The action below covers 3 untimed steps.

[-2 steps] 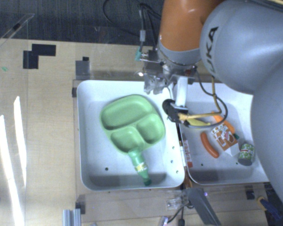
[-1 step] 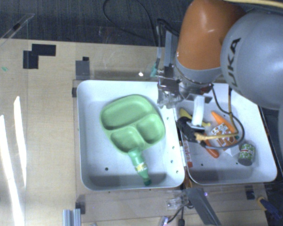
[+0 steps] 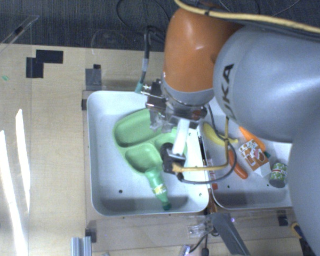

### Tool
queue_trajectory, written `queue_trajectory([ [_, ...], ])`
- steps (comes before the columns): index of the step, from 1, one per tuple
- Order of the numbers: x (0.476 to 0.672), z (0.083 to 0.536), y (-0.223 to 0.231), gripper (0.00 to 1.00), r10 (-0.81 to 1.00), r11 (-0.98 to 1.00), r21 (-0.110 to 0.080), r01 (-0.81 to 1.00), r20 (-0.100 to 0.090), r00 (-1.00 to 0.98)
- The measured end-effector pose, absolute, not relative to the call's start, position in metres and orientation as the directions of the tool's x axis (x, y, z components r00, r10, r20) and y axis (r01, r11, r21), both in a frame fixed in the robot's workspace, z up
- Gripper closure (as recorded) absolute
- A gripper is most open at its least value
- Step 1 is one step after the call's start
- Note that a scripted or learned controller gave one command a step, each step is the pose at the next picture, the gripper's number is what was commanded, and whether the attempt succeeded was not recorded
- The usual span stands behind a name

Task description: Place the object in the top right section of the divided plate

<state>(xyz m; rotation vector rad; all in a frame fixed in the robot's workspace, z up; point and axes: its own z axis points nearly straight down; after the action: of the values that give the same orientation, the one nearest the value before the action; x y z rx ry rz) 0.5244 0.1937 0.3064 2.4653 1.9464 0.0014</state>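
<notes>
A green divided plate (image 3: 132, 133) lies in the left white bin (image 3: 102, 159). Two of its sections show, one at the upper left and one lower down; its right part is hidden under the arm. My gripper (image 3: 160, 121) hangs low over the plate's upper right part, and the wrist covers its tips. A green plastic bottle (image 3: 157, 184) lies on its side at the plate's lower edge, cap pointing toward the bin's front wall.
The right bin (image 3: 245, 199) holds a yellow banana (image 3: 215, 135), an orange carrot (image 3: 235, 164), an orange and white box (image 3: 252, 152) and a small can (image 3: 278, 175). The arm's grey body covers most of that bin.
</notes>
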Motion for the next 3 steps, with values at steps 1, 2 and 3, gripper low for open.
queue_trajectory([
  [1,0.561,0.225,0.236,1.00,0.900,-0.436,-0.002,0.900,-0.001,0.436],
  [2,0.530,0.248,0.234,1.00,0.980,-0.199,0.000,0.980,0.001,0.199],
  [3,0.510,0.268,0.235,1.00,0.998,0.058,0.001,0.998,0.001,-0.058],
])
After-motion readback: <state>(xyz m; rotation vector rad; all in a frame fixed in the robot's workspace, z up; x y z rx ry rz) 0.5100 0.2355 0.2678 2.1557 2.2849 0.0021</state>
